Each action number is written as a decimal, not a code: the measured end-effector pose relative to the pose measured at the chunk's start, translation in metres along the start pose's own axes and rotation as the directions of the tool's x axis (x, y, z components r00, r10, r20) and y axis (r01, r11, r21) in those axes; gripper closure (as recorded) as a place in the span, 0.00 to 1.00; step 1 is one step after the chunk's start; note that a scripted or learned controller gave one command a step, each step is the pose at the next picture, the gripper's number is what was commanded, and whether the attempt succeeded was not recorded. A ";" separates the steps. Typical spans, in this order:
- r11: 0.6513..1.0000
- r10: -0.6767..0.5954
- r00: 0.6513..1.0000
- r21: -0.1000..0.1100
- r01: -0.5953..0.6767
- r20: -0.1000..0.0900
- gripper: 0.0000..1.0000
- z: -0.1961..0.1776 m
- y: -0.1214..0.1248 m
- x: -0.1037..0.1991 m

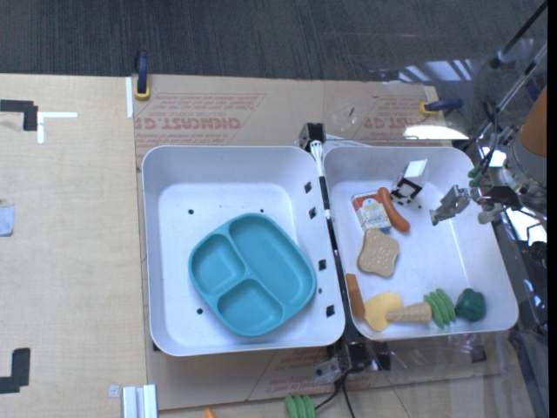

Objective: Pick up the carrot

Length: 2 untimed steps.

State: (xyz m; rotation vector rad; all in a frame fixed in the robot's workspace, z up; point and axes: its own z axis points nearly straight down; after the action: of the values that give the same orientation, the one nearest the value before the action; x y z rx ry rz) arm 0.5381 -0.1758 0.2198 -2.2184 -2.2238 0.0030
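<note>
A: Camera view, from above. Where does the carrot [353, 295] lie?

B: In the right bin [487, 259], hard against its left wall. It is a slim orange stick, lying roughly lengthwise along that wall, just beside the yellow piece [380, 309] and below the slice of bread [379, 252].

A: And the gripper [452, 205]?

B: It hangs over the upper right part of the same bin, well apart from the carrot. Whether the fingers are apart or together cannot be told at this scale; nothing shows between them.

A: What else is in that bin?

B: A sausage [393, 211] resting on a small white packet [370, 209], a cone [409, 314] touching the yellow piece, a light green piece [440, 306] and a dark green piece [471, 304] near the lower edge. The left bin [165, 259] holds a teal divided plate [251, 273].

A: What could go wrong from here?

B: Three things, in my judgement. The carrot sits so close to the wall that one finger may strike the rim or land on the wall rather than beside the carrot. The yellow piece crowds its lower end, so a closing grip may catch that instead, or push the carrot aside. The sausage is also orange-red and lies nearer the gripper, so it may possibly be mistaken for the target.
</note>
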 end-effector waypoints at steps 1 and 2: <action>0.998 -0.063 0.998 0.002 0.063 -0.001 0.00 0.036 -0.060 0.072; 0.985 -0.173 0.985 -0.001 0.173 -0.001 0.00 0.126 -0.060 0.072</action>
State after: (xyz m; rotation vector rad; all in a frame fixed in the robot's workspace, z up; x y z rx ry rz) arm 0.4781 -0.1039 0.0934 -2.0168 -2.4071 0.0006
